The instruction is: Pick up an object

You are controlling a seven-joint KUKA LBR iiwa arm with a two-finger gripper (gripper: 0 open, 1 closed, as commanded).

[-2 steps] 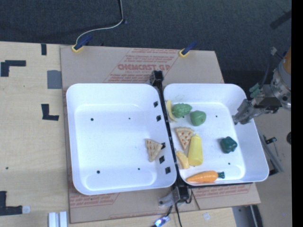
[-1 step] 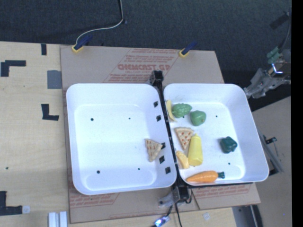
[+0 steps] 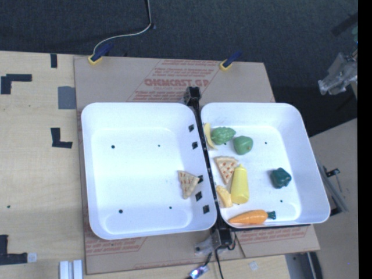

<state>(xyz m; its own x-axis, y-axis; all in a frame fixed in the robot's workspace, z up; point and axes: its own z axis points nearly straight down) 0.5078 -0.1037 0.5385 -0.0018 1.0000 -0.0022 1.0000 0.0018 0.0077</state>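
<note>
Fingers (image 3: 336,81) – blurred at the top right, outside both bins over the dark floor; can't tell whether they are spread or closed. Nothing visible between them.

Candidates to pick, mostly in the right bin (image 3: 293,118):
- yellow bottle (image 3: 239,183), smooth plastic, lying flat and touching a tan wedge with a grid texture (image 3: 226,168)
- orange carrot (image 3: 250,217) with a green tip against the near wall
- dark green lump (image 3: 280,178) on its own, well apart from the rest
- green pepper (image 3: 242,145) just beside a lumpy green piece (image 3: 222,135), which touches a yellow sliver (image 3: 207,135) at the divider
- small yellow-orange piece (image 3: 223,196) beside the bottle's base

Left bin (image 3: 93,118) holds a second tan wedge (image 3: 188,183) near the shared wall. Black clips (image 3: 192,96) join the bins.

Both bins are glossy white with rounded corners, on a cardboard sheet (image 3: 116,74) with red print – looks like "CHEMCAST GP", not fully legible. Blue-and-yellow clamps (image 3: 100,52) pin it to the wooden surface (image 3: 35,173), which carries black tape marks. White cable (image 3: 148,10) runs across the floor.
</note>
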